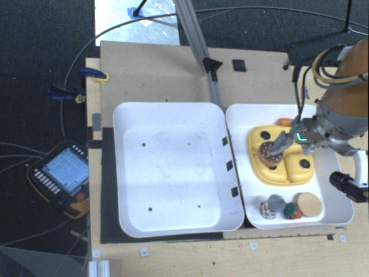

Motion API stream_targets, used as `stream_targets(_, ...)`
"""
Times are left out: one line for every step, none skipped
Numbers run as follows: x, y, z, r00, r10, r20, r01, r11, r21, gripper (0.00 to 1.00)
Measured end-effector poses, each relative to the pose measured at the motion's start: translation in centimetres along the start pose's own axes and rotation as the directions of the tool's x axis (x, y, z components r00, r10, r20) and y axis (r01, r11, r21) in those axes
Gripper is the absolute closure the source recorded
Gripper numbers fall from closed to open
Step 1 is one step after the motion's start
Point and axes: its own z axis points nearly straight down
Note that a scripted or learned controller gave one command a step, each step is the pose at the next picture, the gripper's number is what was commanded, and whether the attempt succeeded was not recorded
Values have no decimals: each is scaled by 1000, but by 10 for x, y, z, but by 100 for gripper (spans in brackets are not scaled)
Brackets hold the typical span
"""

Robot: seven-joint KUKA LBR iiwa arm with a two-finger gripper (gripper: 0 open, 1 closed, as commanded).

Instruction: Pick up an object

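2 shallow white plastic bins: left bin point(130, 154), right bin point(242, 154) | grey arm with orange band point(346, 97) reaching in from right | yellow moulded plastic tray point(288, 175) in right bin, centre | two-finger gripper point(277, 148) over tray's left part, grip state cannot tell | small round tan disc point(309, 203), near-right corner

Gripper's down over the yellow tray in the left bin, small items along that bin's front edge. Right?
Not quite: the camera view shows the yellow tray in the right bin, not the left. The gripper is over it, with small items along that bin's front edge.
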Motion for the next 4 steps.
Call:
stream_targets(0, 0, -1, 1000, 0, 0, 0, 1000, -2, 0)
stream_targets(-2, -4, 61, 1000, 3, -1, -3, 1000, 5, 0)
stream_targets(0, -12, 122, 1000, 3, -1, -3, 1000, 5, 0)
stream_targets(-9, -12, 167, 1000, 17, 11, -17, 1000, -2, 0)
